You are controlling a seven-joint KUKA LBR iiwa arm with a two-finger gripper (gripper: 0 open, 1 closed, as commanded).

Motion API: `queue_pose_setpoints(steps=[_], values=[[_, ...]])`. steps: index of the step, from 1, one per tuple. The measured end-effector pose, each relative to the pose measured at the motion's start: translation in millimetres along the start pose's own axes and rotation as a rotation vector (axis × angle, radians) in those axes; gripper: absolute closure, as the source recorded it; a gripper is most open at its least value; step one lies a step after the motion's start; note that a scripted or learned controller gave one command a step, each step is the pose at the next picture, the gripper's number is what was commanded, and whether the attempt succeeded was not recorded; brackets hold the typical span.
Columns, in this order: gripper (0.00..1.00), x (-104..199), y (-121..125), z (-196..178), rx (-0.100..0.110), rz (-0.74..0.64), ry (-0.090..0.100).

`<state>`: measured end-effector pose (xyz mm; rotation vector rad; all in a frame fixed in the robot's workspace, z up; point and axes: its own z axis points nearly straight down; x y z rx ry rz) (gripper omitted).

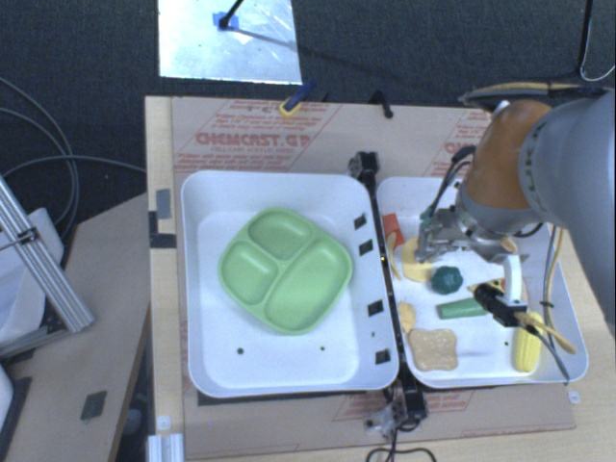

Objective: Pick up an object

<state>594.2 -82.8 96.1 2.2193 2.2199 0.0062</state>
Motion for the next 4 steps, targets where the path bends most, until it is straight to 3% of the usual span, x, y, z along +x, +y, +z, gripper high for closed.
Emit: queue_pose_setpoints(steps=[1, 2, 3, 4], values=[[0.00, 0.0, -0.1, 0.3, 0.000, 0.000, 0.000], [1.00, 0.1, 1.0, -10.9, -0.003, 0.000, 0.000], [0.00, 0.1, 0.9, -10.4, -0.002, 0.000, 0.000], [0.00, -0.4, 49.3, 11.9, 0.001, -0.006, -0.002]])
